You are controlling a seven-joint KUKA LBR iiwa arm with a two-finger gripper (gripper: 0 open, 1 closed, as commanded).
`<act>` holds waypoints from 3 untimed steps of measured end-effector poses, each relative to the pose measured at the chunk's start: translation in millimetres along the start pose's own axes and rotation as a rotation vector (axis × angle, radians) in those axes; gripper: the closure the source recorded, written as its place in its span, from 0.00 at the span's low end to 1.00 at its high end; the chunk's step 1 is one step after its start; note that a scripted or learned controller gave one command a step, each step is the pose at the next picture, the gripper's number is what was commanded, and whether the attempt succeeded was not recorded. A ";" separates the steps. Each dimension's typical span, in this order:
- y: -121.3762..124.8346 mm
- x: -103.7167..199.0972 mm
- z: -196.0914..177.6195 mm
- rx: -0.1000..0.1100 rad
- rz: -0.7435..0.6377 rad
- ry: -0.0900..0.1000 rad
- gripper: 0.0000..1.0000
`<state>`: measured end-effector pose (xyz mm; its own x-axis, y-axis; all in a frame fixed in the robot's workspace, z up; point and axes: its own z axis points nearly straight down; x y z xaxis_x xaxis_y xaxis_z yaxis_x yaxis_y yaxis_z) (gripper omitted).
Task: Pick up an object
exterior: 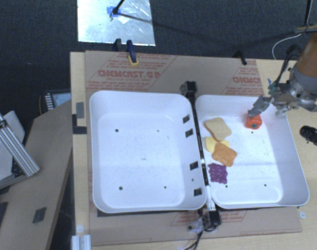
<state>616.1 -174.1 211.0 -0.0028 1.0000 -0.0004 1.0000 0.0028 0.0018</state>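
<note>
Left of the orange toy [254, 122], near the bin divider [197, 145], lie a toast slice [217, 128], a yellow piece [211, 144], an orange cracker [224, 153] and purple grapes [218, 173]. The gripper [258, 108] sits just above the orange toy; whether it grips, I cannot tell. A shallow, off-centre pinch could let the small round toy squirt aside.
</note>
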 end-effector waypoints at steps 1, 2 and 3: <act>1.0 0.0 -11.5 -0.004 -0.003 -0.001 1.00; -23.8 88.3 -162.4 -0.016 -0.011 0.001 1.00; -86.4 21.5 -166.7 -0.001 0.009 -0.002 1.00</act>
<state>529.3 -152.8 377.6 0.0059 1.0000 -0.0021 1.0000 -0.0059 0.0025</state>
